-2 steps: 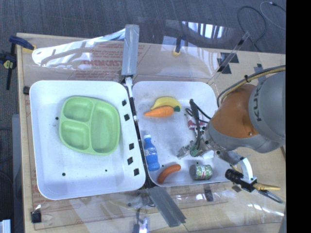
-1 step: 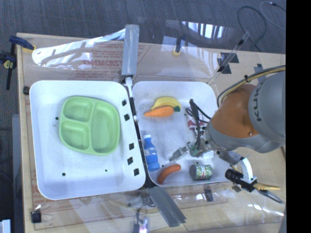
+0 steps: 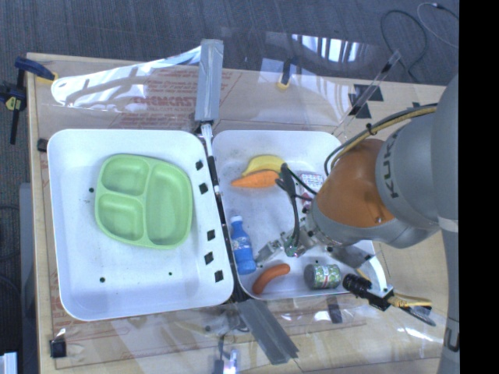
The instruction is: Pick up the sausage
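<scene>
The sausage [image 3: 270,277] lies at the near edge of the right bin [image 3: 234,232], beside the blue bottle [image 3: 242,245]. The pincer [image 3: 290,244] hangs just above it, but whether it is open I cannot tell; the arm [image 3: 366,189] hides much of the bin.

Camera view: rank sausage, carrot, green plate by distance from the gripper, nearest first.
Gripper is low in the right bin.
1. Sausage: just below it, at the bin's front edge.
2. Carrot: farther up the same bin, beside the banana.
3. Green plate: farthest, across the divider in the left bin.
</scene>
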`<state>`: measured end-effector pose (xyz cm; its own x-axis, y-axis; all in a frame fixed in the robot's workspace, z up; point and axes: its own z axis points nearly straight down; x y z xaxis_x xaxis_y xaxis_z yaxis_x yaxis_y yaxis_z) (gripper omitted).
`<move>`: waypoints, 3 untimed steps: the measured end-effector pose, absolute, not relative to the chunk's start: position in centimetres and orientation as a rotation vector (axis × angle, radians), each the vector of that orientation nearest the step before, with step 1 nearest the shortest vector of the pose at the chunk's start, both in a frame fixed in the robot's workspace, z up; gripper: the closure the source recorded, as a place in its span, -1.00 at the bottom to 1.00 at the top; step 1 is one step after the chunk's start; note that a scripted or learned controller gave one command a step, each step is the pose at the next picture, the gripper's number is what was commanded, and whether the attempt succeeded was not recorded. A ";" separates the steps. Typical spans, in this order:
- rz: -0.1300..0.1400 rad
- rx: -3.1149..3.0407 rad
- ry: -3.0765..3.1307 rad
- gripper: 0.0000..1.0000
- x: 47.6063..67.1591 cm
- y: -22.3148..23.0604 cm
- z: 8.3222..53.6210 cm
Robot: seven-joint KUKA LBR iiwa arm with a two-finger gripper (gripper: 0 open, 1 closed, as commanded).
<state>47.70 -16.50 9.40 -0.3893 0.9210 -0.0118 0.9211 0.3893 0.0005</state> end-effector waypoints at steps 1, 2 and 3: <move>0.000 1.663 2.664 -1.00 47.7 -19.9 9.2; -0.002 1.592 2.704 -1.00 47.8 -17.4 9.2; 0.000 1.586 2.708 1.00 47.9 -17.4 10.2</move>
<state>47.86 -17.38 10.19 -0.4893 0.8721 -0.0030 0.8721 0.4893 0.0015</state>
